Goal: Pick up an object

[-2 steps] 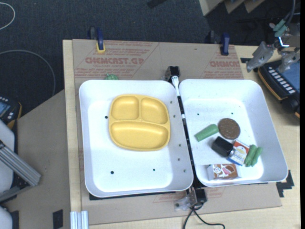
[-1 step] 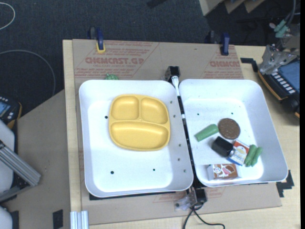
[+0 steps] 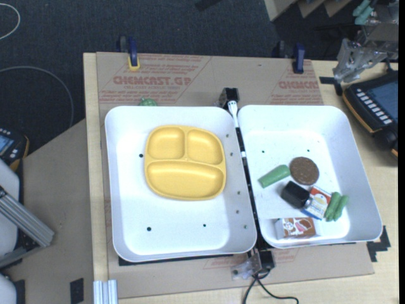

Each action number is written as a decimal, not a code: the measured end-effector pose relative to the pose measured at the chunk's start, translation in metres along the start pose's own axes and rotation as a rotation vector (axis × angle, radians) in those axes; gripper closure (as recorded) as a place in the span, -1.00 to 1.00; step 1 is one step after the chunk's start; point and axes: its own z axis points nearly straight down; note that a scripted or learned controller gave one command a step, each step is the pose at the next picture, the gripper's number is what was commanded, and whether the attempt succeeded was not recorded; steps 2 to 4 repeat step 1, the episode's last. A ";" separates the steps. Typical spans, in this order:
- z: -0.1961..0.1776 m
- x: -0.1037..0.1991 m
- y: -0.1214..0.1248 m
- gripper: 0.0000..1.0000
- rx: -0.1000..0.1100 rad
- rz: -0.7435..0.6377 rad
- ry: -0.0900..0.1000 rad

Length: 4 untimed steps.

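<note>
Small brown-and-white carton (image 3: pixel 297 227) lies nearest, at the right bin's (image 3: pixel 354 135) lower rim. Gripper (image 3: pixel 359 54) sits at upper right of frame, outside the bins; released or clenched, cannot tell. Nearest below it: brown disc (image 3: pixel 304 170), green cylinder (image 3: pixel 273 176) just left, black block (image 3: pixel 295 195) beneath, then red-white packet (image 3: pixel 318 202) touching green pod (image 3: pixel 335 206). Yellow divided plate (image 3: pixel 185 162) fills the left bin (image 3: pixel 120 170). Judgement: the cylinder stands freest; descend squarely across its short axis, avoiding the crowded cluster.
</note>
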 end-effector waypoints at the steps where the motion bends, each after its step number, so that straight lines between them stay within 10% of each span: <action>1: 0.104 0.078 -0.048 1.00 0.024 -0.002 0.002; 4: 0.104 0.078 -0.048 1.00 0.024 -0.002 0.002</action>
